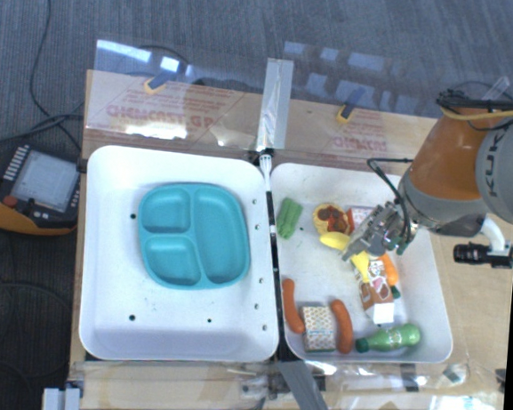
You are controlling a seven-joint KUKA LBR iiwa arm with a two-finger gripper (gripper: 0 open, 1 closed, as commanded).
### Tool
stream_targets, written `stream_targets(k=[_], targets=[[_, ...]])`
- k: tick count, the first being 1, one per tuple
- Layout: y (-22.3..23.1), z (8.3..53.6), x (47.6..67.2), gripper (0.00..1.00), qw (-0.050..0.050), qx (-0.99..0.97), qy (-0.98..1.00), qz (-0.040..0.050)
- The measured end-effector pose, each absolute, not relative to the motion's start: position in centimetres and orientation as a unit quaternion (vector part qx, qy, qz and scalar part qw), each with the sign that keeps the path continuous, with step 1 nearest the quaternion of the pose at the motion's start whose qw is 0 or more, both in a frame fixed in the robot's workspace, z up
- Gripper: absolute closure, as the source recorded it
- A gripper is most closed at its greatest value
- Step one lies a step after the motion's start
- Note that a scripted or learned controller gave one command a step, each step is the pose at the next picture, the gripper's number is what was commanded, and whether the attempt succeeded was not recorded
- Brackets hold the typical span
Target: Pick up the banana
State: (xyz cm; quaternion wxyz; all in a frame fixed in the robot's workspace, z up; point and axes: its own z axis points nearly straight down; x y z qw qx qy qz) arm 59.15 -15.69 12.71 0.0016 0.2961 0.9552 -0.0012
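The yellow banana (pixel 333 242) lies in the upper middle of the right bin (pixel 436 300), just below a red and yellow toy food (pixel 330 217). My gripper (pixel 371 241) hangs low over the bin right beside the banana's right end and covers part of it. Another bit of yellow (pixel 361 264) shows just under the gripper; I cannot tell whether it belongs to the banana. Nothing is visibly lifted off the bin floor.
Also in the right bin: a green vegetable (pixel 288 218), an orange carrot (pixel 390 272), two red sausages (pixel 293 306) (pixel 342 326), a patterned box (pixel 317 326) and a green bottle (pixel 391 338). A teal divided plate (pixel 191 234) sits in the left bin (pixel 104 320).
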Motion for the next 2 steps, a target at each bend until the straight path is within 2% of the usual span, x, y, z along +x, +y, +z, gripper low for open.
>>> stream_targets(k=[1,2], targets=[[-10.0,9.1,56.4,1.0,0.007,0.349,0.937,0.0002],[-6.0,18.3,52.2,1.0,0.0,0.516,0.857,-0.0011]])
